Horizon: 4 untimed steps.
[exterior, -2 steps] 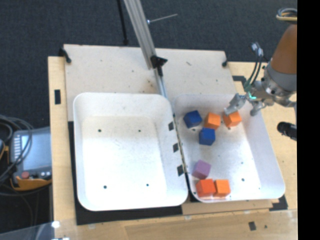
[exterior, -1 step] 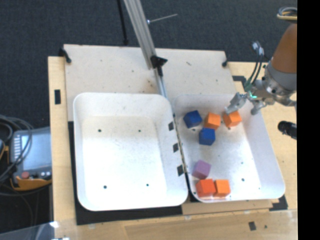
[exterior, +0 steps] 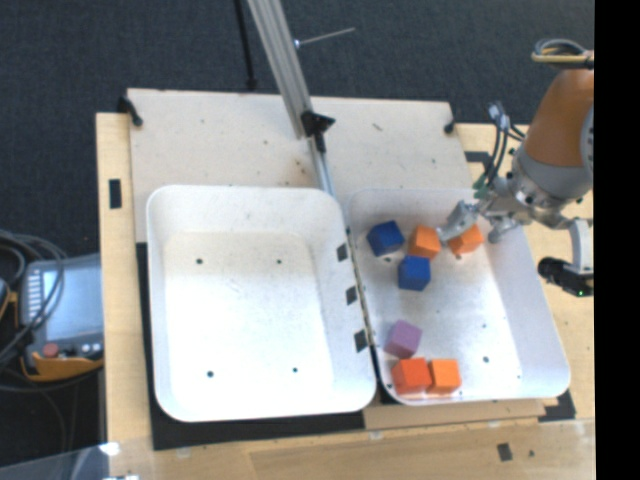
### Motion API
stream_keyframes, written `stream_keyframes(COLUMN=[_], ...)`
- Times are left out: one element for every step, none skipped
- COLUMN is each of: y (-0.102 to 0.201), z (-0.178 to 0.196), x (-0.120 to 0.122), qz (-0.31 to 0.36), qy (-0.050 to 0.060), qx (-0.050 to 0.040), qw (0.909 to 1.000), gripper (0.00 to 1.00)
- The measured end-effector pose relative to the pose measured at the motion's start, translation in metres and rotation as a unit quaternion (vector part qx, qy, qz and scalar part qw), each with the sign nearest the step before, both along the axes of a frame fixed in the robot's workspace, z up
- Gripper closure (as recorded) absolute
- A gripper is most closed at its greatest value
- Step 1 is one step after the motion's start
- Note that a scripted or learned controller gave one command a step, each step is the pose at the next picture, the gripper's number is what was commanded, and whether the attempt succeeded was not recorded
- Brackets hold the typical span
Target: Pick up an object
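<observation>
Camera view: hand (exterior: pixel 468 226) grips a tilted orange cube (exterior: pixel 466 238) above the right bin (exterior: pixel 520 298).

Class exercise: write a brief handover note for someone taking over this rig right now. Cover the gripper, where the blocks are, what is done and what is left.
Gripper: low over the right bin, at its upper edge, beside an orange block; a hold is not confirmed.
Blocks, all in the right bin: another orange block, two blue blocks near it, a purple block, and an orange pair at the bin's near edge.
Left bin: beside the right one.
Done: arm has reached the blocks.
Left: secure one block and lift it.
</observation>
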<state>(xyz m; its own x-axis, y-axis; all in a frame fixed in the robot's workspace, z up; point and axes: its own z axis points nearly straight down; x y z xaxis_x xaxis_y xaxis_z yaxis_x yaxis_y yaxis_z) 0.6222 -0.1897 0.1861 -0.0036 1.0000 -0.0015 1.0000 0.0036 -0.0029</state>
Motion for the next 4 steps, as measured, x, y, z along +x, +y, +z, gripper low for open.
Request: stream_keyframes(y=[0.003, 0.002, 0.001, 0.001], z=[-0.042, -0.09, -0.077, -0.032], x=[0.002, 0.003, 0.004, 0.006], qz=[0.001, 0.0, -0.001, 0.0], qy=[0.0, -0.002, -0.005, -0.005], qx=[-0.0001, -0.0008, -0.0011, -0.0001], qw=[1.0, 1.0, 1.0, 1.0], gripper=[0.0, 0.0, 1.0, 1.0])
